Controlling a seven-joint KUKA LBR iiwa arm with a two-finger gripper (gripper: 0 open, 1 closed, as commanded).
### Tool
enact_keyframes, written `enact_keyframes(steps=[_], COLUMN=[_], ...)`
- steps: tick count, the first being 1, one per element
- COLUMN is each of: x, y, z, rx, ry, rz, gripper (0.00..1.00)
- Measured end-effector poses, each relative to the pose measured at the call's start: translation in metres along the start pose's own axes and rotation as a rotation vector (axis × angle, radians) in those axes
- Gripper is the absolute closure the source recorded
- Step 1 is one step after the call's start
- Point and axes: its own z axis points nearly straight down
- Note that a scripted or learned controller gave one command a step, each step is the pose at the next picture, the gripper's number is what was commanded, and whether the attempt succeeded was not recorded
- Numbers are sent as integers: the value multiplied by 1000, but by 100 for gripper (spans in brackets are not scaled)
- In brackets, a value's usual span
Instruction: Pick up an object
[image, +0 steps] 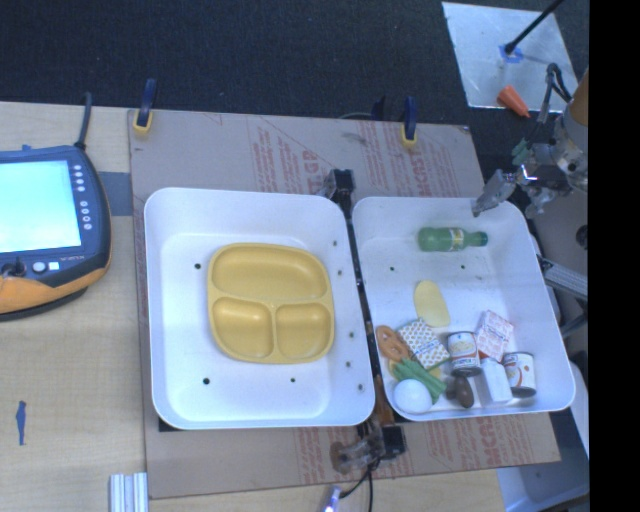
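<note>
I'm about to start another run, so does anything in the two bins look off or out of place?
Nothing looks damaged or spilled. The green bottle lies on its side, alone near the far wall of the right bin, while the other small items are heaped in its near corner. The yellow tray sits flat in the left bin.

At about two o'clock in the camera view, the robot's wrist end shows as a cluttered cluster of grey and silver metal parts. The tool (497, 195) is a slim grey piece with a darker tip, jutting from this cluster. Thin dark cables loop above the metal parts, and a small greenish fitting sits among them. A sliver of orange-tan casing shows above, at the very edge of the frame.
</note>
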Motion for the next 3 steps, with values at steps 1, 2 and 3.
enact_keyframes(steps=[1, 2, 3], x=[64, 76, 75], y=[-10, -66, -66], z=[87, 132, 121], rx=[2, 2, 3], ry=[0, 0, -2], rz=[-2, -2, -5], gripper=[0, 0, 100])
